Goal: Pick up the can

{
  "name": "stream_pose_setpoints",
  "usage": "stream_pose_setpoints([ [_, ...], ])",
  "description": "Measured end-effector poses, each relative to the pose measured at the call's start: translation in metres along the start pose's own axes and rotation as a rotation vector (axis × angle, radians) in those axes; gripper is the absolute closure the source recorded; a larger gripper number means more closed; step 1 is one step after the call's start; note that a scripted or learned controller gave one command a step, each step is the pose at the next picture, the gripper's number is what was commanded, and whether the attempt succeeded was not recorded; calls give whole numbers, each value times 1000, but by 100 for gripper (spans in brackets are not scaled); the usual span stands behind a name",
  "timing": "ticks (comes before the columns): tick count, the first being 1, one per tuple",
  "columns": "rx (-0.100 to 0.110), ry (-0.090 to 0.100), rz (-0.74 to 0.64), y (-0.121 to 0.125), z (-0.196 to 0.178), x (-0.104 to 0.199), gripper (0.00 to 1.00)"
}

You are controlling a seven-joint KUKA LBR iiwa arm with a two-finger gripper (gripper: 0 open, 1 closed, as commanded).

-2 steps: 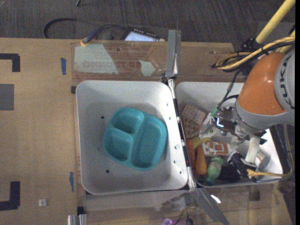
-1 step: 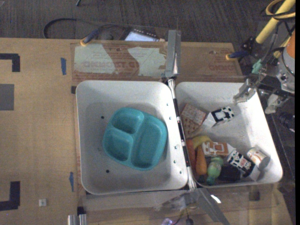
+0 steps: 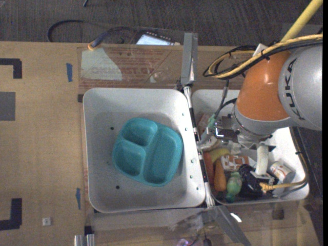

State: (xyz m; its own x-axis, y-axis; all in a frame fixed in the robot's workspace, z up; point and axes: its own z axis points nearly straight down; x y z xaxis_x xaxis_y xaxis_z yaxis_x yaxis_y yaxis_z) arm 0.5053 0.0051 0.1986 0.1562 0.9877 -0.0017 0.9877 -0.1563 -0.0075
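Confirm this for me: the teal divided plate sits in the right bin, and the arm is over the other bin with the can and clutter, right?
Not quite. The camera view shows the teal divided plate in the left bin, not the right. The arm is over the right bin, where the can lies among clutter.

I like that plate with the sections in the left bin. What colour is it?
The divided plate is teal, a blue-green, all over. The camera view shows it best.

One camera is sitting fixed above the desk [image 3: 41, 137], looking down at a slant from some way off. It is taking in both white bins, the left bin [image 3: 97, 106] and the right bin [image 3: 300, 181], with dark floor [image 3: 154, 4] showing along the top.
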Motion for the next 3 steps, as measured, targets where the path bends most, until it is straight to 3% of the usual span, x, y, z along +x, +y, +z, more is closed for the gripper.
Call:
stream_pose_setpoints([
  [1,3,-1,-28,-8,18,70,0],
  [2,-1,-1,67,3,-49,38,0],
  [3,-2,-1,269,72,-63,-23,0],
])
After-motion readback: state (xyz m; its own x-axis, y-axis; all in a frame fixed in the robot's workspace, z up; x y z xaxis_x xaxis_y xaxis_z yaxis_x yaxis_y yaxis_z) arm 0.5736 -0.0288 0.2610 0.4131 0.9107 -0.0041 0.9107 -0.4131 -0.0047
